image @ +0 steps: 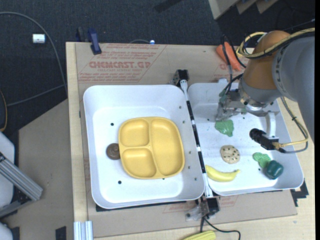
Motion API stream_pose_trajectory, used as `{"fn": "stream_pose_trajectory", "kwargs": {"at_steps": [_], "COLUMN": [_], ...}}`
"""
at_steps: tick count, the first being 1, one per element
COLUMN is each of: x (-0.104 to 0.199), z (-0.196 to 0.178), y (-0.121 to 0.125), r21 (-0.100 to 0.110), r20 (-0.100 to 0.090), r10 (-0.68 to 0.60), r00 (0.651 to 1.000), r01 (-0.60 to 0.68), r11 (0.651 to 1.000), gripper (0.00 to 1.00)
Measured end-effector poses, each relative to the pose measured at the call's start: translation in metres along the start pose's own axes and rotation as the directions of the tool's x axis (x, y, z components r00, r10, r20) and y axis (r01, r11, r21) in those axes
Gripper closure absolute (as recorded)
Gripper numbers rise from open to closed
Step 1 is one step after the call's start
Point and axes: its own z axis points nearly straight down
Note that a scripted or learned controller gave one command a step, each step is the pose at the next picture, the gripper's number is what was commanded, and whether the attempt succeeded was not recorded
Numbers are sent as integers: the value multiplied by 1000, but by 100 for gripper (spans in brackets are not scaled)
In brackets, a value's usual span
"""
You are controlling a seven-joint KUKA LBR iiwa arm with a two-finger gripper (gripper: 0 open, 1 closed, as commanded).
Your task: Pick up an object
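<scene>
The claw [223, 115] is seen low in the right bin [287, 181], just above a small green leafy piece [225, 128]; whether it is spread or closed, or has hold of anything, cannot be told. The piece is judged light, soft and crumpled, best pinched across its bunched middle. Nearby are found a cookie [230, 154], a banana [222, 174] and a dark green object [273, 169].
</scene>
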Motion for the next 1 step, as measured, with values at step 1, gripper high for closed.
{"fn": "stream_pose_trajectory", "kwargs": {"at_steps": [1], "x": [0], "z": [0], "y": [0], "r21": [0], "r20": [0], "r10": [0], "r00": [1000], "r01": [0], "r11": [1000], "gripper": [0]}}
